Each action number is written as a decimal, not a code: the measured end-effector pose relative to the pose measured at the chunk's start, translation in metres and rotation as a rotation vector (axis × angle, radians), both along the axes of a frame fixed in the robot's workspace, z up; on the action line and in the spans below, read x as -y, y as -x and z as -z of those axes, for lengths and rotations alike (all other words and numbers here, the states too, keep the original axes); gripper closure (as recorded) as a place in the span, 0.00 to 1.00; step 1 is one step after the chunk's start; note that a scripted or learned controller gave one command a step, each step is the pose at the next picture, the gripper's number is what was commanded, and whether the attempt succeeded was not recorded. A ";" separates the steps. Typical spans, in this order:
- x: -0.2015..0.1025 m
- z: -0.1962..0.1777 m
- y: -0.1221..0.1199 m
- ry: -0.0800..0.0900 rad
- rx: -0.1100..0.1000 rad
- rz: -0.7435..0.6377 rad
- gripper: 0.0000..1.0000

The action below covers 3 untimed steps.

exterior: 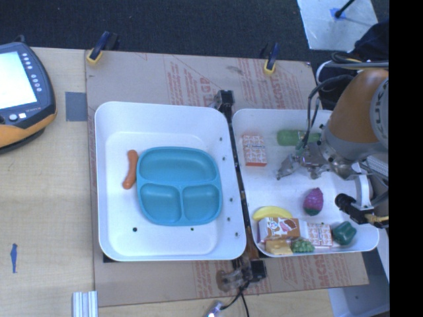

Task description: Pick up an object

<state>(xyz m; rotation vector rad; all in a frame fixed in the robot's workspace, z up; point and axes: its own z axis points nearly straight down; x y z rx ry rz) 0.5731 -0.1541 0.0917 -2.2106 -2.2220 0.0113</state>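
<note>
My gripper (301, 169) hangs over the middle of the right bin (251, 121), its metal fingers (285, 172) spread open with nothing between them. Just behind it lies a green item (288, 137), and a small orange-and-white carton (254, 149) sits to its left. In front of it lies a purple toy (313, 201). Along the bin's near edge are a yellow banana (271, 212), a snack box (278, 228), green grapes (303, 246), a small white box (320, 234) and a dark green pepper (344, 232).
The left bin (106, 197) holds a blue divided plate (180, 183) and an orange sausage-shaped toy (130, 169). A control pendant (20, 91) lies at the far left of the bench. Clamps (99, 48) hold the cardboard at the back.
</note>
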 end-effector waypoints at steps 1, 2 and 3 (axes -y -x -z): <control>-0.012 0.003 0.083 -0.001 0.001 -0.001 0.00; -0.011 -0.006 0.081 0.000 0.001 -0.008 1.00; -0.027 -0.109 0.097 -0.001 0.004 0.001 1.00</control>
